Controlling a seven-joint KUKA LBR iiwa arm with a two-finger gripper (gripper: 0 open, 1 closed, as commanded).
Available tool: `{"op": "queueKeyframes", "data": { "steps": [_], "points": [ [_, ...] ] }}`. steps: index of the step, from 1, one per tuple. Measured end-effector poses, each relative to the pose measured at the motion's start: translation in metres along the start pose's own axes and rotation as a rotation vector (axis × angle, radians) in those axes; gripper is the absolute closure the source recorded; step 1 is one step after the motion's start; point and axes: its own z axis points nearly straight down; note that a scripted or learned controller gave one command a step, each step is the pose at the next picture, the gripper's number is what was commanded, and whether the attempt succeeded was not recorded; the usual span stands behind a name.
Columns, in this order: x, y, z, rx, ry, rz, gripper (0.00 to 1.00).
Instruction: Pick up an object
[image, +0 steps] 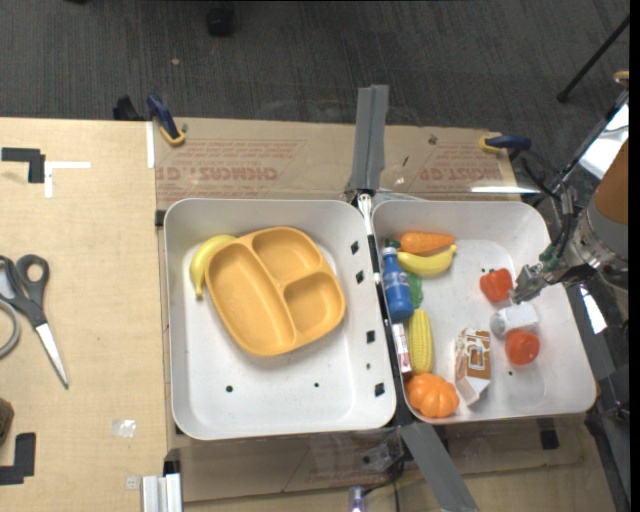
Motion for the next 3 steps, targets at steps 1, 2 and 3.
{"op": "queueKeyframes", "data": {
  "steps": [1, 2, 3],
  "points": [
    [0.000, 0.000, 0.000, 0.000, 0.000, 0.000, 0.00],
    [0.045, -0.036, 0.124, 0.000, 0.003, -0.004, 0.00],
    [0.044, -0.037, 0.119, 0.006, 0.005, -0.004, 1.00]
  ]
}}
